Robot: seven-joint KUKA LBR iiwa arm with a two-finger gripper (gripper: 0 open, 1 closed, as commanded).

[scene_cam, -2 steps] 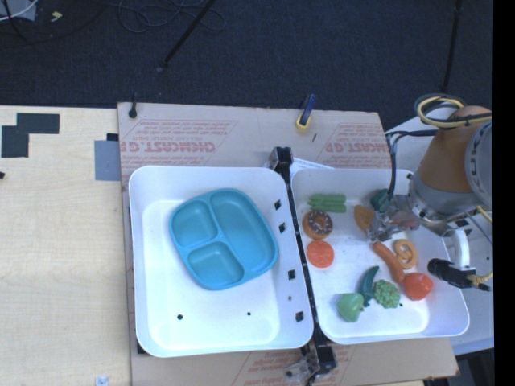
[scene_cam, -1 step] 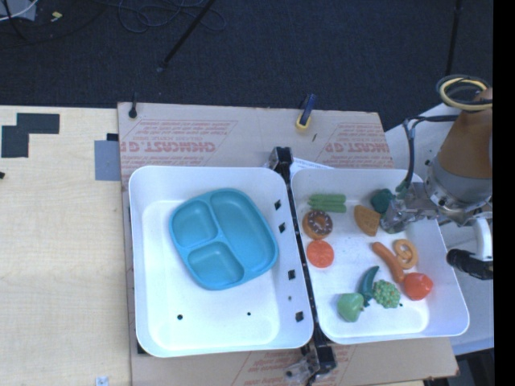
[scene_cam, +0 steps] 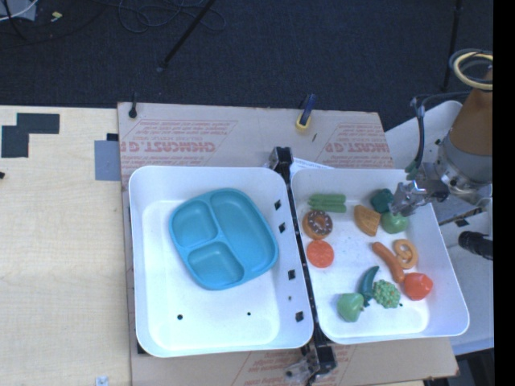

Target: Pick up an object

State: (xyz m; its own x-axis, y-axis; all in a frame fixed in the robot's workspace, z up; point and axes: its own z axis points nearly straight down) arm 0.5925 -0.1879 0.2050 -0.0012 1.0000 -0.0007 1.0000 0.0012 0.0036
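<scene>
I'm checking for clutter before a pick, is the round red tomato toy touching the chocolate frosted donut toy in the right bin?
Apart. The camera view shows a strip of white bin floor between the round red tomato toy and the chocolate frosted donut toy above it.

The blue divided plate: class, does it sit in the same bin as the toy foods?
No, the blue divided plate lies in the left bin; the toy foods are in the right bin.
</scene>
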